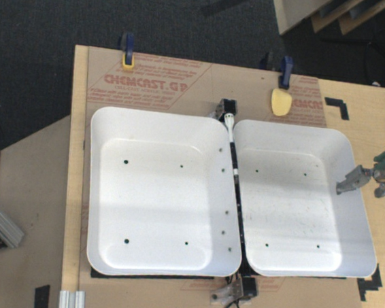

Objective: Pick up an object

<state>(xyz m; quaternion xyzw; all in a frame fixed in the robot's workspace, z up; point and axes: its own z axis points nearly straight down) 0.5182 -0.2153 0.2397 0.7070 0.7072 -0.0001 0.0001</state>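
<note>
The grey two-finger gripper (359, 180) hovers at the shallow white right bin's (355, 167) edge; I can't tell its state. Any closure risks grabbing nothing.

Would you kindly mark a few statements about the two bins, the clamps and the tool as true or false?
1. Two white bins sit side by side on the board: the left bin and the right bin. True.
2. The tool is over the left bin. False: it is at the right bin's right rim.
3. Two blue-handled clamps, the left clamp and the right clamp, are at the board's far edge. True.
4. The yellow pad lies inside the right bin. False: it lies on the board beyond the bin's far rim.
</note>
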